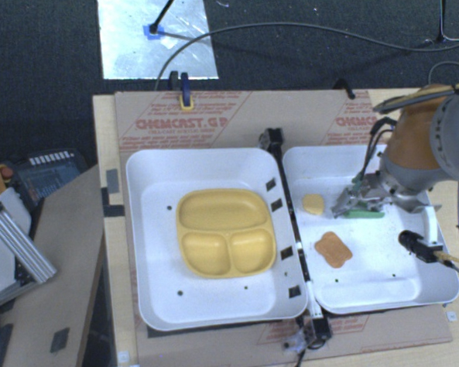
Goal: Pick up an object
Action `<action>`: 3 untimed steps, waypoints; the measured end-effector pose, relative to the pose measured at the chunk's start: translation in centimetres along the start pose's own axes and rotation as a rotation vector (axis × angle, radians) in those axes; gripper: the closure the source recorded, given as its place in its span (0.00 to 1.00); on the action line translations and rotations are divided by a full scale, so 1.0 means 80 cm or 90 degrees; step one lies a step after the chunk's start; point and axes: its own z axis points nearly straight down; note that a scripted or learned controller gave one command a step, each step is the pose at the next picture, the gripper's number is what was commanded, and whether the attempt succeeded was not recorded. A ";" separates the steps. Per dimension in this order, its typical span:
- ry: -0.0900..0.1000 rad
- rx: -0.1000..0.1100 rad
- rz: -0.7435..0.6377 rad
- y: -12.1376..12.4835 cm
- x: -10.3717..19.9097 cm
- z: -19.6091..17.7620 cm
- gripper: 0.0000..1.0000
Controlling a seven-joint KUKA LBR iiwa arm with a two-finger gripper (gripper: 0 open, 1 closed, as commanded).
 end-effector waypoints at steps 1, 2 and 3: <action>-0.001 -0.003 0.000 0.002 -0.001 -0.016 1.00; 0.000 -0.001 -0.002 -0.003 0.010 -0.085 1.00; 0.000 -0.003 -0.003 0.005 0.008 -0.165 1.00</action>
